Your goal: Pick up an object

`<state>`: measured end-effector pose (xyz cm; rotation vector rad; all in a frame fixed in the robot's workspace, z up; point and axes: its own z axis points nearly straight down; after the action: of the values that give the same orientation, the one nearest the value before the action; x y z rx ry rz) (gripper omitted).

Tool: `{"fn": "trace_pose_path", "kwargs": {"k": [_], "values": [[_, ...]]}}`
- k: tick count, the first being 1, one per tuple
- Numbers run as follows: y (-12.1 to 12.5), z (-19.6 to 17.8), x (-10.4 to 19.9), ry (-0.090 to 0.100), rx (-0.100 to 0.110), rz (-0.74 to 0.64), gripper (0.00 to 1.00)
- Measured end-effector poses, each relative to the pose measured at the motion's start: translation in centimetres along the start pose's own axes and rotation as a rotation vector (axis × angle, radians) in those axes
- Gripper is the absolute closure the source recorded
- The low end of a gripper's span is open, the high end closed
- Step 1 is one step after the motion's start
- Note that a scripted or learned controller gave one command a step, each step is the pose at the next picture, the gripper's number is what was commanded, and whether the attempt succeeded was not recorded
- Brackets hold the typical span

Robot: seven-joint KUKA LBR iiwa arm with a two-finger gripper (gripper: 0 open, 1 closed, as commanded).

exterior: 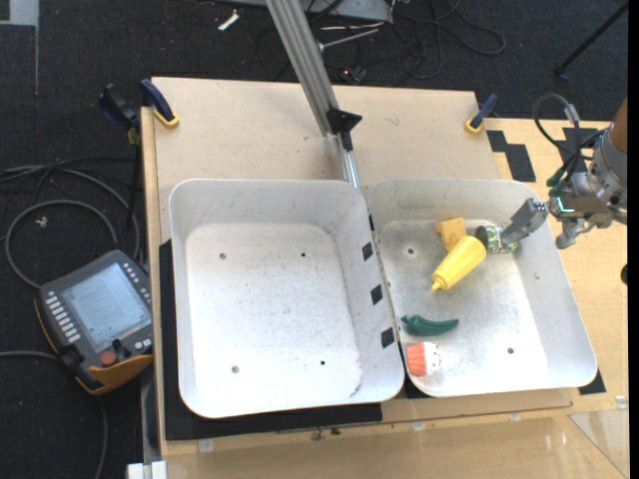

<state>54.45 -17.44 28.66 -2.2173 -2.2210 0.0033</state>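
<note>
Two shallow white plastic bins sit side by side on the pale wooden counter (419, 118). The right bin (559, 352) holds the objects. A yellow plastic bottle-shaped toy (457, 264) lies tilted near the middle of its back half, narrow end pointing down-left. Just behind it, touching or nearly so, sits a small pale yellow block (450, 231). Lower down, a dark green curved pepper-like piece (430, 323) lies flat, and just below that, near the bin's front left corner, rests a small white and red-orange item (423, 359).

The grey arm enters from the right edge, and its tool (524, 221) hangs over the back right part of the right bin, angled down toward the wide end of the yellow toy. Something small and dark sits at its tip, beside the toy; whether the tool is released or clenched cannot be told from this angle.

The left bin (190, 267) lies beside it, their inner walls touching.
</note>
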Motion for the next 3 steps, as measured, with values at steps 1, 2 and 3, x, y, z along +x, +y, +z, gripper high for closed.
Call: {"fn": "trace_pose_path", "kwargs": {"k": [1,2,3], "values": [[0.1,-0.2,0.0,-0.001,-0.004,0.0,0.0],[0.8,4.5,-0.2,0.0,0.001,0.002,0.0],[0.9,10.8,-0.6,0.001,0.003,0.003,0.0]]}}
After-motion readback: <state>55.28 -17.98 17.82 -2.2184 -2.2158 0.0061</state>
